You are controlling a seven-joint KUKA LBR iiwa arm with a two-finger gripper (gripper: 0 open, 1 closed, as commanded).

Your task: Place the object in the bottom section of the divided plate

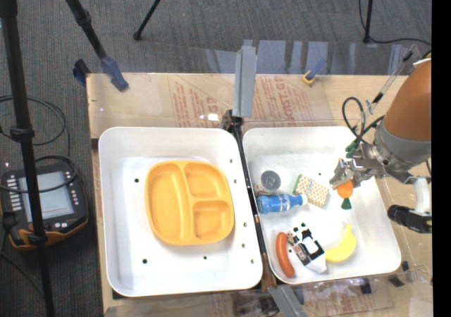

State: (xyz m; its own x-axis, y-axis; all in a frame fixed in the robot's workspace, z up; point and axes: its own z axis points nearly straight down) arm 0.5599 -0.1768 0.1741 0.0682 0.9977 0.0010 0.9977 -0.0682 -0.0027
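**A:** Where is the hand [347, 176]?

**B:** Over the right bin [366, 256], near its far right side, on the end of the arm [409, 122]. A small orange object [344, 187] shows just beneath the metal fingers, with a dark green tip below it. It looks pinched between them, fingers closed to a narrow gap, though the parts are small and blurred.

**A:** Is the arm fully visible?

**B:** No. It is cut off at the right edge.

**A:** What lies near the orange object?

**B:** Left of it, a speckled pale wedge [312, 190]; further left, a blue bottle [279, 203] on its side and a grey round thing [270, 181] I cannot identify. Below, a banana [341, 246], a black-and-white item [307, 246] hard to make out, and a red sausage shape [284, 253].

**A:** And the plate?

**B:** The yellow divided plate [189, 202] sits well to the left of the orange object, in the left bin [116, 168] on the surface [169, 97].
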